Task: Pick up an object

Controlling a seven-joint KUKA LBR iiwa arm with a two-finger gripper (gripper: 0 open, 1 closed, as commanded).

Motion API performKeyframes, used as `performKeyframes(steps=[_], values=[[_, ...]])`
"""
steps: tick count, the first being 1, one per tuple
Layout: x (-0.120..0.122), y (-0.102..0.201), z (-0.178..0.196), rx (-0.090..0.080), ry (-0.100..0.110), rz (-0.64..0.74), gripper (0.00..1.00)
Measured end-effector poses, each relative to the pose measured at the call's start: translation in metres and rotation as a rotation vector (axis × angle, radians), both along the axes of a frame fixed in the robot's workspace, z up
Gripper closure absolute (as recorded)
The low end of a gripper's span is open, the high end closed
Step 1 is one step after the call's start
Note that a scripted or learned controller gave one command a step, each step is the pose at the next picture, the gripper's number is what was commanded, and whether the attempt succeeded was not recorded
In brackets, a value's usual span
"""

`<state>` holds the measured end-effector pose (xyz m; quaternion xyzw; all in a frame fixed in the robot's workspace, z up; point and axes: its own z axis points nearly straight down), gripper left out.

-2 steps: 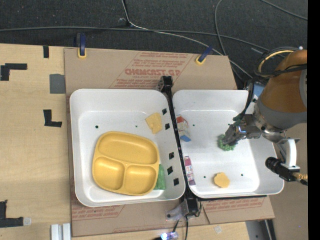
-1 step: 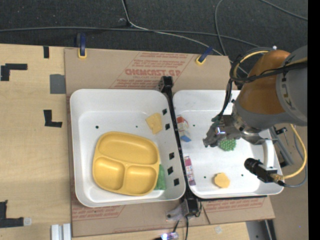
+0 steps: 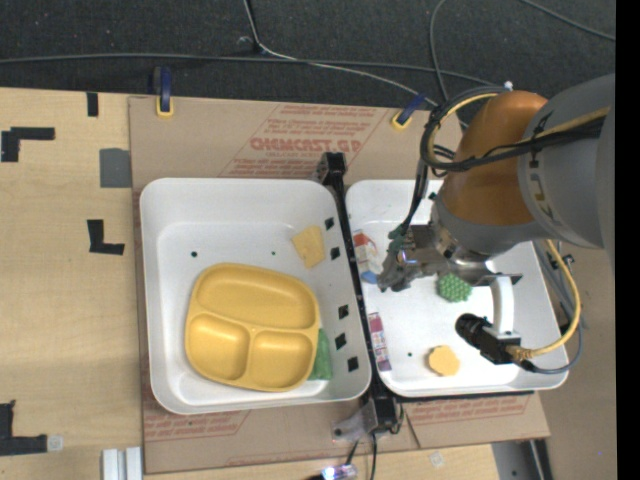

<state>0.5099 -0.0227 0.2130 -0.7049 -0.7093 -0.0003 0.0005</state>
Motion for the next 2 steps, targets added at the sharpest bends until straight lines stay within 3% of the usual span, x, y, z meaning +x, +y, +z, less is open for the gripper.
performKeyframes(steps=[2], values=[[-0.007, 0.100, 0.020, -0.001, 0.001, 0.000, 1.00]])
